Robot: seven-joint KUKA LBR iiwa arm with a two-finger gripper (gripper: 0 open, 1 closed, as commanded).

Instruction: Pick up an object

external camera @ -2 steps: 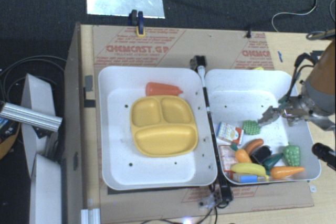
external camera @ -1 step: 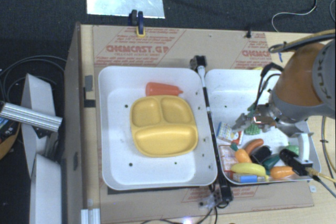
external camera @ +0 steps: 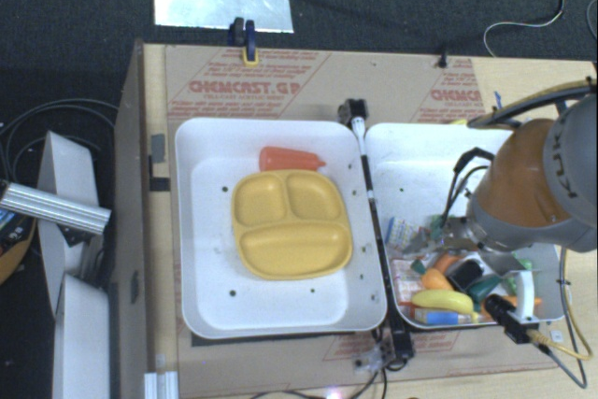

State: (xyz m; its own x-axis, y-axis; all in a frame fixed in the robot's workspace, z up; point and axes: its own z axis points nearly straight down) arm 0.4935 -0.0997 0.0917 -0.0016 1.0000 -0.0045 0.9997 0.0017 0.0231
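In the right bin (external camera: 420, 154) a heap of small objects lies at the front: a yellow banana (external camera: 443, 300), an orange piece (external camera: 435, 277), a black block (external camera: 464, 274), a green piece (external camera: 486, 287) and a blue-printed packet (external camera: 400, 231). My gripper (external camera: 447, 238) reaches down into this heap from the right, below the arm's orange band (external camera: 519, 178). The wrist hides its tips among the clutter, and nothing is seen held.
The left bin (external camera: 210, 294) holds a yellow divided plate (external camera: 290, 224) with an orange carrot-shaped toy (external camera: 290, 158) behind it. A black divider rail (external camera: 371, 201) runs between the bins. Cables hang by the arm at the right.
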